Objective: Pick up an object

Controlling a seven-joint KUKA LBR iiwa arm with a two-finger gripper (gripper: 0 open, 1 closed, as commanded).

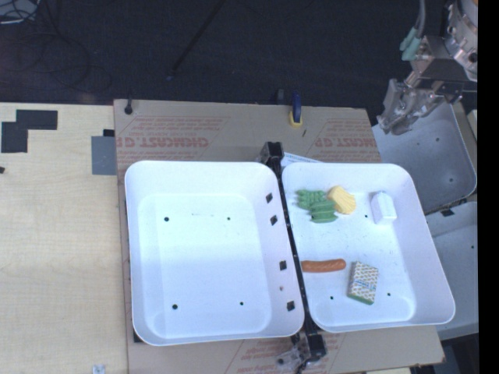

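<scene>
The right bin (425,232) holds several small items: a green leafy toy (315,205), a yellow piece (341,199) next to it, a small white block (382,207), an orange-brown sausage (323,266) and a patterned green-and-tan packet (363,282). My gripper (399,119) hangs at the upper right, beyond the bin's far right corner and well above the bench. Nothing shows between its fingers.
The left bin (140,248) sits beside the right one, joined by a black clamp strip (282,240). Both rest on a cardboard sheet (203,135). A grey metal plate (437,154) lies under the gripper at the right. A pale wooden tabletop (54,248) extends left.
</scene>
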